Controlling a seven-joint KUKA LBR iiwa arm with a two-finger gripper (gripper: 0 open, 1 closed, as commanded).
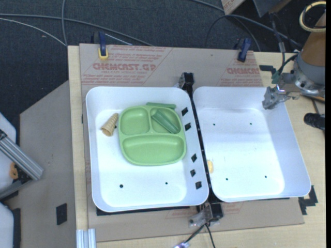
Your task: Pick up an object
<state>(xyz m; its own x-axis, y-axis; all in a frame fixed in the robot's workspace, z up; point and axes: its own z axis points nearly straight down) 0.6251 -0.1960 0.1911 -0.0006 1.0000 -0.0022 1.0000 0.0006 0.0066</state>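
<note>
Parked over the far right corner of the right bin (248, 182), at the end of the grey arm (313, 61): jaws too small and blurred to tell whether wide or narrow, with nothing seen between them. Well apart from every likely target, all off to the left across the divider between the bins. Nearest, a small yellow piece (209, 165) tight against the right bin's left wall, probably awkward to close on there. Further on, in the left bin (139, 192), a green divided plate (150, 151) with a green pod-like piece (166, 120) lying in its upper right compartment, long axis slanting from upper left to lower right. Just beside the plate's left rim, a toy waffle cone (109, 124), lying flat, tip toward the lower left. Likely needs a long reach leftward over the divider, then a descent clear of the plate's raised rim. Blue clamps (103, 48) on the worktop (155, 56) stand far from that path
</note>
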